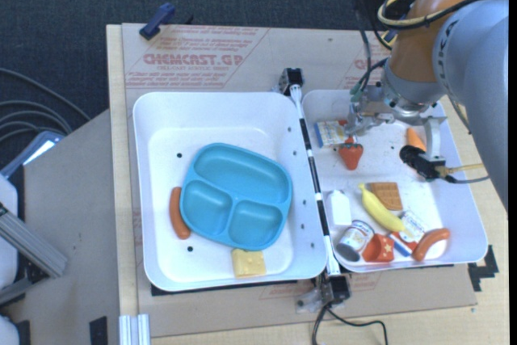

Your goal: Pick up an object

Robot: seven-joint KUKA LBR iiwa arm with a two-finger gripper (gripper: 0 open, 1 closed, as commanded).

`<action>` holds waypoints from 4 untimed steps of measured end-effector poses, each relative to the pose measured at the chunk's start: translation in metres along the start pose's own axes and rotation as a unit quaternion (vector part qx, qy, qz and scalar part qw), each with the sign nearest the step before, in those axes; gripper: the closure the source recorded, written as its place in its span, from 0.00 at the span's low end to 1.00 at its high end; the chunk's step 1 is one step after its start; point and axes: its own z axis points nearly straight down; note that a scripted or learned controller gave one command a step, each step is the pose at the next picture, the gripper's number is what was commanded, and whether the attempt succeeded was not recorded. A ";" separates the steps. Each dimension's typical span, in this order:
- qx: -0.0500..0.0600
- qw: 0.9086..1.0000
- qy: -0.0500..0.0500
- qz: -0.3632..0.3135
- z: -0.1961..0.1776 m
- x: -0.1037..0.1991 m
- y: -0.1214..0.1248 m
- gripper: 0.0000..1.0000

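Note:
My gripper (355, 124) hangs over the back left part of the right bin (464, 198). Right under it is a red strawberry (350, 154) with a green top, touching or nearly touching the gripper's tip. Whether the strawberry is gripped or lies on the bin floor I cannot tell. A small printed packet (328, 132) lies just left of the gripper. An orange carrot piece (414, 138) lies to its right.
The front of the right bin holds a banana (376, 208), a brown cracker (388, 193), a white bottle (340, 208), a tin can (350, 241), a red piece (380, 249) and a red-and-white sausage (430, 244). The left bin (153, 174) holds a blue divided plate (236, 195), a hot dog (178, 212) and a cheese wedge (249, 262).

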 end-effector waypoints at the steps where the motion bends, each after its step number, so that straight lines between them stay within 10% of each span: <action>1: 0.007 1.000 0.002 0.001 -0.085 0.028 -0.058 1.00; 4: 0.006 1.000 0.001 0.002 -0.143 0.007 -0.139 1.00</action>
